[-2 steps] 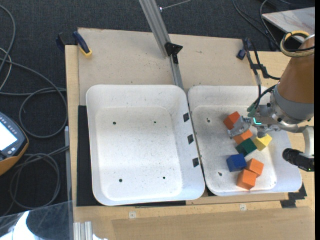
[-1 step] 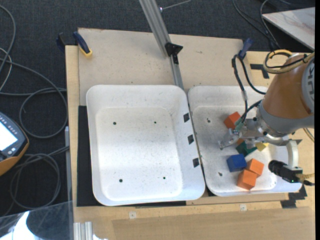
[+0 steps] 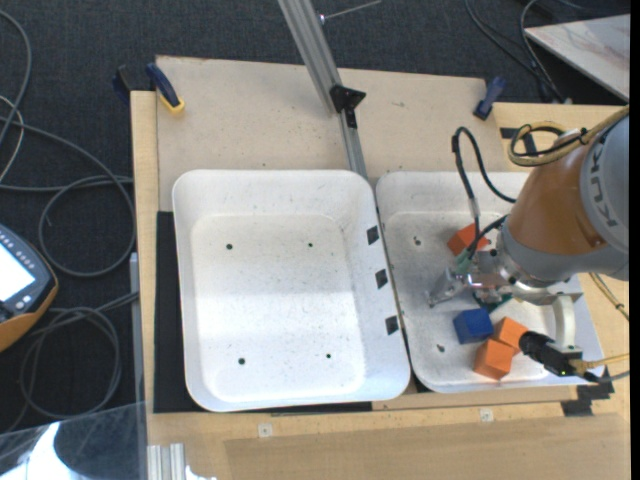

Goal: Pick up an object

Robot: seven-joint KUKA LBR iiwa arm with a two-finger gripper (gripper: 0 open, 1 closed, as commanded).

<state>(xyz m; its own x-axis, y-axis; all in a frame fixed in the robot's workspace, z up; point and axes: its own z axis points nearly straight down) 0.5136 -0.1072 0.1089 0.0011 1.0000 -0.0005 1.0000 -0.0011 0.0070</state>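
The right bin (image 3: 420, 353) holds several small blocks. An orange block (image 3: 462, 238) lies toward its back, just behind my gripper (image 3: 462, 280). A blue block (image 3: 472, 325) lies just in front of the gripper, apart from it. Two more orange blocks (image 3: 512, 332) (image 3: 490, 360) sit beside the blue one near the bin's front right. The gripper hangs low over the bin floor between the orange block and the blue block. The wrist covers its upper part, and a small green piece (image 3: 462, 263) shows at its tip. I see no block between its tips.
The left bin (image 3: 200, 268) stands beside the right bin, with a raised wall between them. A slanted metal post (image 3: 320, 53) rises behind the bins. Blue clamps (image 3: 165, 86) (image 3: 489, 96) grip the board's back corners.
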